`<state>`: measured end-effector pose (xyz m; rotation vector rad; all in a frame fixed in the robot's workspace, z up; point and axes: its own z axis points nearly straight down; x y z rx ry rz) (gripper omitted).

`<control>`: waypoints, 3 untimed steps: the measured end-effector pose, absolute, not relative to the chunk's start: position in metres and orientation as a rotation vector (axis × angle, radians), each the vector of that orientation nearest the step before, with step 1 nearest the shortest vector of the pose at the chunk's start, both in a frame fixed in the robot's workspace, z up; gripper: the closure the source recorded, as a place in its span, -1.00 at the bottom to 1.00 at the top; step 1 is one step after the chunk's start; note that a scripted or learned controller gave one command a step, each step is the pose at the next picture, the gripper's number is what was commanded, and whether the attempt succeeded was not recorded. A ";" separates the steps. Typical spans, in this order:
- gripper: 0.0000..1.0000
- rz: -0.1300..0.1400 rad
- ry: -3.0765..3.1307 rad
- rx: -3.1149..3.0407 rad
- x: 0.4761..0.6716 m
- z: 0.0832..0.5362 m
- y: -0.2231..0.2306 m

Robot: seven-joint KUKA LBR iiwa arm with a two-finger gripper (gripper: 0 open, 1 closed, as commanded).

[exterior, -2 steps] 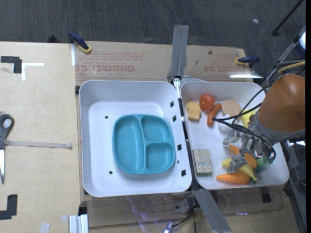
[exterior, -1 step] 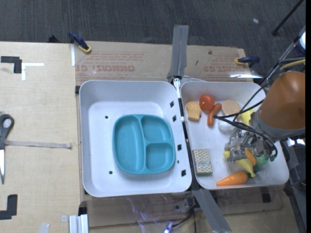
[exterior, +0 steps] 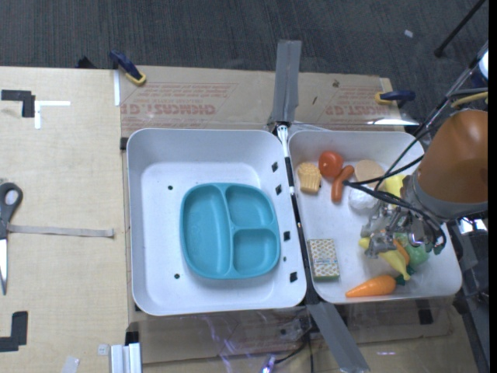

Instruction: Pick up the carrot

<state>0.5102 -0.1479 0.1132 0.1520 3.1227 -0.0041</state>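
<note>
The orange carrot [exterior: 371, 287] lies flat near the front edge of the right bin [exterior: 443, 286], its tip pointing left. My gripper [exterior: 379, 238] hangs low in that bin, just above and behind the carrot, over a yellow banana-like piece [exterior: 397, 262] and a green piece [exterior: 418, 256]. The carrot lies apart from the gripper, and nothing shows held. The grey arm with its orange band [exterior: 462, 158] reaches in from the right and covers the bin's right side.
The right bin also holds a red tomato [exterior: 330, 162], a sausage [exterior: 340, 183], a yellow corn piece [exterior: 309, 178], a beige bun [exterior: 368, 169], a white item [exterior: 361, 199] and a speckled block [exterior: 323, 257]. A teal divided plate [exterior: 231, 230] sits in the left bin [exterior: 147, 208].
</note>
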 end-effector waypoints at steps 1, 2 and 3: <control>1.00 -0.008 3.083 -0.506 0.484 0.096 -0.159; 1.00 0.000 3.101 -0.467 0.488 0.143 -0.103; 1.00 -0.001 3.032 -0.803 0.494 0.125 -0.161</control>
